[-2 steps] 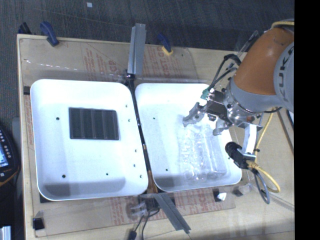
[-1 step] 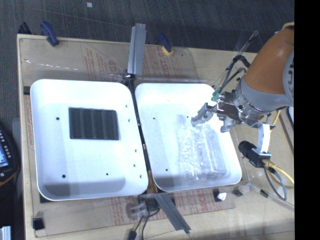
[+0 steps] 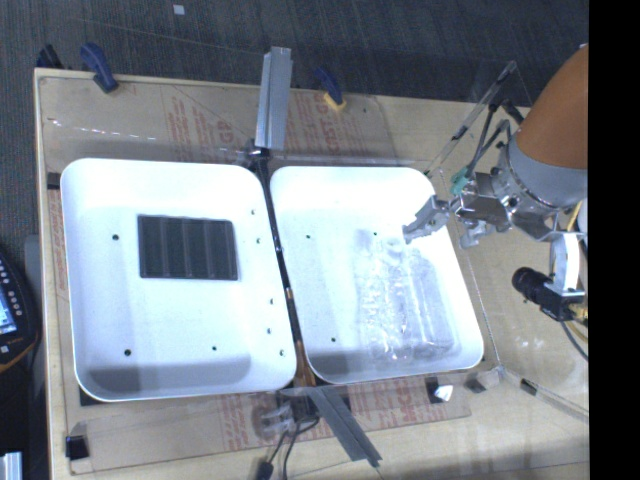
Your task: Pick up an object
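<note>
Seen from above, the desk (image 3: 150,118) carries two shallow white bins side by side. The left bin (image 3: 90,298) holds a dark ribbed rectangular pad (image 3: 188,247) lying flat, a little toward ten o'clock of that bin's middle. The right bin (image 3: 320,268) holds a clear crinkled plastic packet (image 3: 403,303), hard to make out against the white floor; it lies toward four o'clock in that bin, close to the right wall, stretching from the bin's middle down to its near edge. The arm (image 3: 555,128) enters from three o'clock, its orange band at the frame's edge. The end effector (image 3: 420,222) hangs over the right bin's two o'clock corner, just above the packet's upper end. Whether it is open or closed cannot be told, and nothing is seen in its grasp.
</note>
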Controlling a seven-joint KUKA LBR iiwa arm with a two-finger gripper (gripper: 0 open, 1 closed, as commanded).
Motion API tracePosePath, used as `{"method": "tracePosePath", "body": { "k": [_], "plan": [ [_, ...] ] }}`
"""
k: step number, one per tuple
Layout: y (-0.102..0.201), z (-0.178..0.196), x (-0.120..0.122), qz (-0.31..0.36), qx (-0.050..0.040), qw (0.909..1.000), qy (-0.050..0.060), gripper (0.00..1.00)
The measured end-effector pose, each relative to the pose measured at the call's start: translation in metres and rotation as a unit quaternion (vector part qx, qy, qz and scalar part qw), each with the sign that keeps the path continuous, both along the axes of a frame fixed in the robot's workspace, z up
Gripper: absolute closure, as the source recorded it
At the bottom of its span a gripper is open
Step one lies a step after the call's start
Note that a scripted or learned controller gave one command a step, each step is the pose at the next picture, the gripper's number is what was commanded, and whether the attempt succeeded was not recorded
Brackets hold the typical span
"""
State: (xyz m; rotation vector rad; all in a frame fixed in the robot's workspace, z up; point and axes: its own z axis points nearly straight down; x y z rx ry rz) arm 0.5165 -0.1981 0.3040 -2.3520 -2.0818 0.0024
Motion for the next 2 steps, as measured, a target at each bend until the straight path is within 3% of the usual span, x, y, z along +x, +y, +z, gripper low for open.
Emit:
{"method": "tracePosePath", "body": {
  "k": [1, 2],
  "plan": [
    [-0.0067, 0.0196, -0.0393, 0.003, 0.0006, 1.0, 0.0, 0.0],
    [-0.0086, 0.0154, -0.0395, 0.173, 0.0012, 0.985, 0.001, 0.0]
  ]
}}
